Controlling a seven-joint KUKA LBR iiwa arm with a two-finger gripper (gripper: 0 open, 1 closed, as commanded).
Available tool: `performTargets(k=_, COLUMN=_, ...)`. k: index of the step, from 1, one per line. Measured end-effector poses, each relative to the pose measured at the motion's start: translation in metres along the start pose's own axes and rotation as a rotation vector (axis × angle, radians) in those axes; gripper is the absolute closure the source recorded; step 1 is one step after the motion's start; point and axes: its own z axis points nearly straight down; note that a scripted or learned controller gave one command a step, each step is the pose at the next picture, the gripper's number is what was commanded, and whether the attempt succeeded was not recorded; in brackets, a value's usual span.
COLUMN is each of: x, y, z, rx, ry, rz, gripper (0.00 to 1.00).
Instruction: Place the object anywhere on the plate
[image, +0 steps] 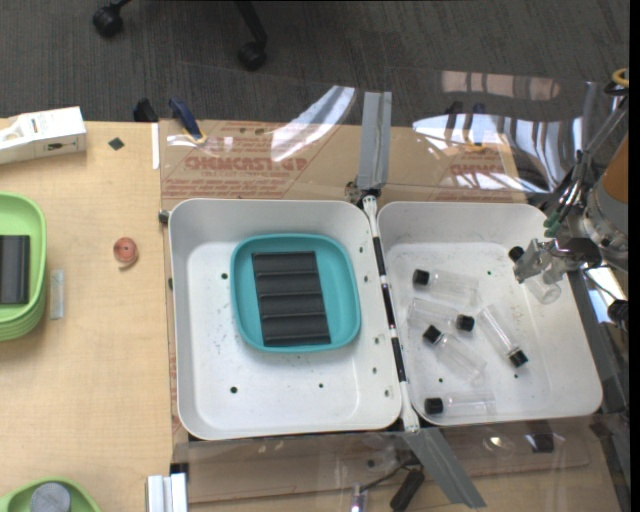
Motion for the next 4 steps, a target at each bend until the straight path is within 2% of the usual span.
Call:
performTargets(k=1, x=0.0, y=0.0, z=0.0, rx=0.0, ry=0.0, rz=0.0, gripper=0.0)
performTargets(k=2, x=0.001, y=0.001, z=-0.029, rx=-0.001, ry=-0.002, rz=0.059, gripper=0.0)
performTargets(k=3, x=-0.01, y=0.004, z=-0.031, rx=0.001, ry=-0.001, rz=0.122, gripper=0.0)
performTargets(k=4, x=-0.027, y=0.059, z=-0.062, rx=0.001, ry=-0.002, rz=0.2, gripper=0.0)
